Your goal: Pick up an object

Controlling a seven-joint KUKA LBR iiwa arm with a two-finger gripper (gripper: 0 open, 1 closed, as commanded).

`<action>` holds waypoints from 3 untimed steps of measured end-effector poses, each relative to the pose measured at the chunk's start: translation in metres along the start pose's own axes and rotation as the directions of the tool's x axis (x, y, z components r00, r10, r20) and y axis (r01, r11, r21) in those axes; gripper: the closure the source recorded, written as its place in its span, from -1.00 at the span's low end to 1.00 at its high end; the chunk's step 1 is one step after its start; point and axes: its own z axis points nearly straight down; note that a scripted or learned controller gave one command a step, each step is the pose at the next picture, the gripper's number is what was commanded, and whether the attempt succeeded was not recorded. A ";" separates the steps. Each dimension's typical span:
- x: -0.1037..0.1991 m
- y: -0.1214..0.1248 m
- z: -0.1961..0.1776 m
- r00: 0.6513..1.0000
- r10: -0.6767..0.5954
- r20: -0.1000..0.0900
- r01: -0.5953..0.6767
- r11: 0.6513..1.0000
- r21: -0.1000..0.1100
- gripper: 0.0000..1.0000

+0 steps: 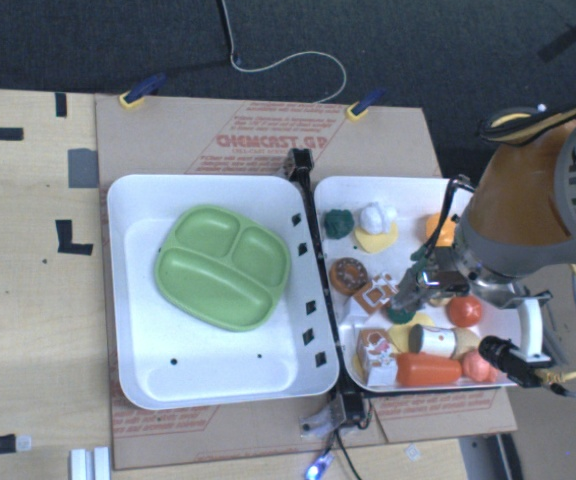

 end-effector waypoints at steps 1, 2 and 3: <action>0.056 0.004 -0.114 1.000 -0.008 0.004 0.008 1.000 -0.023 1.00; 0.121 0.002 -0.028 1.000 -0.006 0.004 0.006 1.000 -0.004 1.00; 0.120 0.003 -0.213 1.000 -0.003 0.004 0.003 1.000 -0.029 1.00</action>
